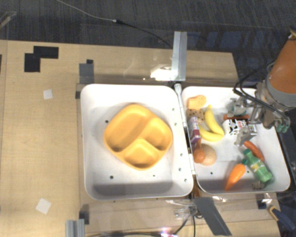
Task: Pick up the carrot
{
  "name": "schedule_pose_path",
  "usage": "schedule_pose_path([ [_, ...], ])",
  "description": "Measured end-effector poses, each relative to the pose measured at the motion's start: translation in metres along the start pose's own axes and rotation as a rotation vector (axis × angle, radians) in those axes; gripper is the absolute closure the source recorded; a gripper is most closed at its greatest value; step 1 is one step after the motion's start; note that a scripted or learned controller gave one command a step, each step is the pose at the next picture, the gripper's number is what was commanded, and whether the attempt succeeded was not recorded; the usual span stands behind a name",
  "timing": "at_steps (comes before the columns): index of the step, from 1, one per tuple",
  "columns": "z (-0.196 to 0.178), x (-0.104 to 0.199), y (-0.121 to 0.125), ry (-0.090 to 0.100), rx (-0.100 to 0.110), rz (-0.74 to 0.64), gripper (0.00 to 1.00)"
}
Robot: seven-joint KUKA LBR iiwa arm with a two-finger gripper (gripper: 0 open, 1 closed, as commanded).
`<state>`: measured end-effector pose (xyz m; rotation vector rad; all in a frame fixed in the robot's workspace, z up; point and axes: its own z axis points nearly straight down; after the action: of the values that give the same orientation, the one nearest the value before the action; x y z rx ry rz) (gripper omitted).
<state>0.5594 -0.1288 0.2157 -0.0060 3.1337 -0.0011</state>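
The carrot (235, 176) is a small orange cone lying at a slant near the front of the right bin (281, 184), its tip toward the front left. My gripper (242, 128) hangs over the middle right of that bin, behind the carrot and clearly apart from it. A small red-orange piece (254, 149) lies just below the gripper. The arm with its orange band (288, 73) comes in from the right.
A green bottle (258, 166) lies right beside the carrot. A banana (212, 125), a purple bar (194, 135), a brown round item (205, 155) and an orange snack (196, 101) fill the bin's left side. The left bin (91, 181) holds a yellow divided plate (138, 135).
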Motion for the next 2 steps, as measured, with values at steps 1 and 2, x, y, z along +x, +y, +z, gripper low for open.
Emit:
schedule_pose_path([
  [1, 0.107, 0.04, -0.015, 0.011, -0.002, 0.104, 0.0],
  [2, 0.126, 0.07, 0.008, -0.006, 0.0, 0.594, 0.0],
])
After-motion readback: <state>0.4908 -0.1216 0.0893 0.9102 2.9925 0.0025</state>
